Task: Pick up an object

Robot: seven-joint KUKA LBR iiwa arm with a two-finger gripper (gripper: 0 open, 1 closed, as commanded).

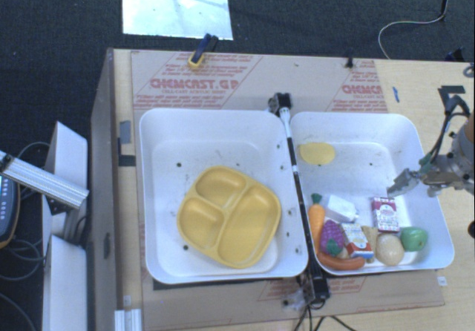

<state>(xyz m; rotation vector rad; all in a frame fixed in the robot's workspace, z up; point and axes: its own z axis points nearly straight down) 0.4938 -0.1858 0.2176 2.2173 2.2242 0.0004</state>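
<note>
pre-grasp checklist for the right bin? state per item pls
1. Targets in right bin: ok, toys piled at its near edge.
2. Gripper above that bin: ok, at its right side.
3. Gripper over a target: not ok, red carton lies nearer the camera.
4. Carton free to lift: ok, nothing on it.
5. Carrot free: cannot tell, crowded against grapes.

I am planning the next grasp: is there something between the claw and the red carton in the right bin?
Nothing visible does. The claw hangs above the right bin, and only bare bin floor separates it from the red carton.
</note>
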